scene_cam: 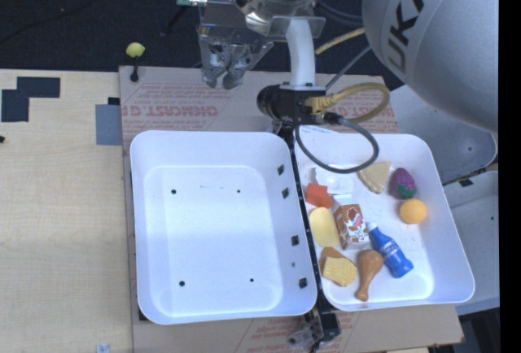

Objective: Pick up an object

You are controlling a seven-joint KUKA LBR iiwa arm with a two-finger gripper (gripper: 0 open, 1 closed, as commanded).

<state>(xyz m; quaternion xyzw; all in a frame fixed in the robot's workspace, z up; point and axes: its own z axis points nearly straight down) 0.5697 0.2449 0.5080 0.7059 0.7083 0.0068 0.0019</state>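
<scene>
My gripper point(225, 71) hangs high above the back edge of the left bin point(155, 150), well clear of both bins, with its fingers close together and nothing between them. The right bin point(450, 262) holds several toy foods: a blue bottle point(391, 253), a chicken drumstick point(367, 271), a small carton point(352, 225), a yellow piece point(324, 226), a ridged cracker point(338, 268), an orange ball point(413, 211), a purple fruit point(402, 182), a pale wedge point(375, 176) and a red-orange piece point(318, 196).
A black cable point(342, 125) loops over the back of the right bin. A yellow-topped peg point(135, 53) stands behind the cardboard sheet point(175, 103). The large grey arm body point(440, 26) fills the upper right.
</scene>
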